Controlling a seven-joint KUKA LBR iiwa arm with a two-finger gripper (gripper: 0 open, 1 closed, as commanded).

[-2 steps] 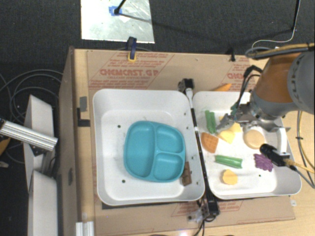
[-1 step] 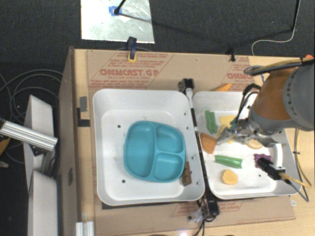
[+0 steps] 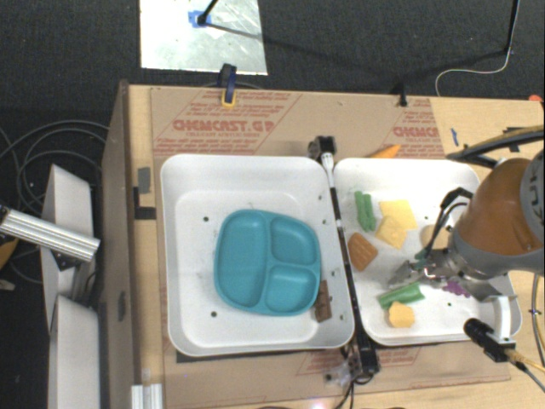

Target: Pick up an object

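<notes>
Your gripper (image 3: 415,271) hung low in the right bin (image 3: 460,174), its tips right at the near end of the green stick (image 3: 401,295), and from this slant you could not tell how wide it stood or whether it had hold of anything. Take that stick as your landmark: a small yellow lump (image 3: 401,315) lay just below it, an orange-brown wedge (image 3: 362,250) sat up and to its left, two pale yellow blocks (image 3: 395,222) lay above it, and a second green piece (image 3: 365,210) rested beyond the wedge. The blue divided plate (image 3: 267,262) sat in the left bin (image 3: 179,228), well to the stick's left. The stick looked like light, stiff toy food, probably smooth plastic, so you would have done best to pinch it across its narrow width near mid-length, where it would not swing or slip out.
</notes>
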